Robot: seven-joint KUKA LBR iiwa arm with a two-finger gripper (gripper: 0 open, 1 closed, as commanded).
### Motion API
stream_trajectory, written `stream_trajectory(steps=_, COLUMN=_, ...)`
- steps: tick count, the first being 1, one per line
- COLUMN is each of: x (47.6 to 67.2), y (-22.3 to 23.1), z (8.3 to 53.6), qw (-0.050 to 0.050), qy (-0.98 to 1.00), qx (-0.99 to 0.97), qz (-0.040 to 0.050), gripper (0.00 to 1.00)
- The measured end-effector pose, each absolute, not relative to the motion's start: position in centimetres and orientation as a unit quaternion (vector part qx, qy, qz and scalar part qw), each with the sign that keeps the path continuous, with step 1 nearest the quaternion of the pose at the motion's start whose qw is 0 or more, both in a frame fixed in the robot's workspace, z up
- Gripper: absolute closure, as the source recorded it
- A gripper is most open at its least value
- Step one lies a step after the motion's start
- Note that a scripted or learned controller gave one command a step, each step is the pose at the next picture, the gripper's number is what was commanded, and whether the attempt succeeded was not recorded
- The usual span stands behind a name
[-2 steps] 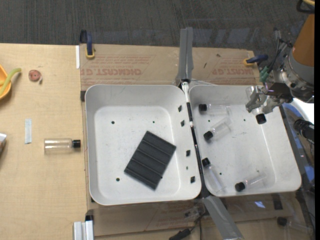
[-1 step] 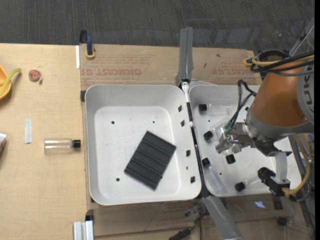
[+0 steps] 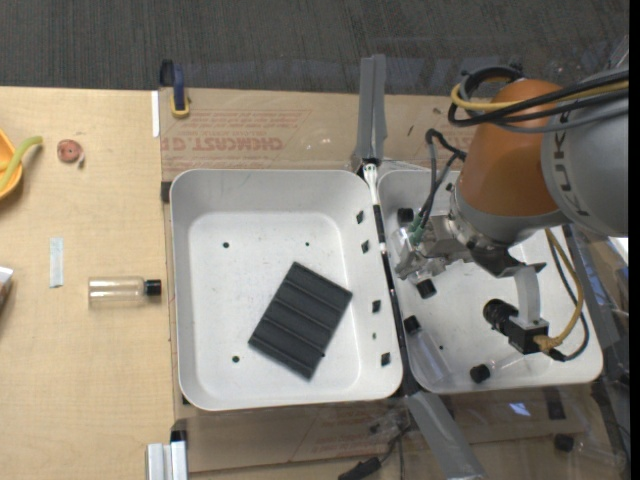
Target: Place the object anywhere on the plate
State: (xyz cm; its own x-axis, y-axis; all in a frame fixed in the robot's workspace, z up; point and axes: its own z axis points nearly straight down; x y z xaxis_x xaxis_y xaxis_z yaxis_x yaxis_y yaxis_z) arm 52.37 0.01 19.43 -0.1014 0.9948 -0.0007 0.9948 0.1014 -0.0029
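The arm reached in from the right and hung over the right bin, its orange band covering most of the wrist; the gripper sat low near that bin's left wall, by the divider between the two bins. Whether it was open or closed could not be told, since the wrist hid it from above; nothing could be seen held in it.

The one loose thing in either bin was a dark ribbed slab, lying flat and skewed near the middle of the left bin, well apart from the gripper. It was probably the task's thing (though whether it was the object or stood in for the plate I could not tell). Lying flat and clear of the walls, it looked reachable from above.

A clear bottle lay on its side on the bench, outside the bins; it seemed to have no part in the task.
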Motion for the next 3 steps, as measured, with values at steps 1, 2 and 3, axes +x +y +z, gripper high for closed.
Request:
stream_trajectory(steps=1, x=52.4, y=0.0, z=19.4, qw=0.001, qy=-0.742, qx=-0.671, qz=0.0014, gripper=0.00)
stream_trajectory(steps=2, x=59.5, y=-3.4, z=19.1, qw=0.000, qy=-0.821, qx=-0.570, qz=0.0007, gripper=0.00)
stream_trajectory(steps=3, x=63.9, y=-4.1, z=24.9, qw=-0.002, qy=-0.884, qx=-0.468, qz=0.0002, gripper=0.00)
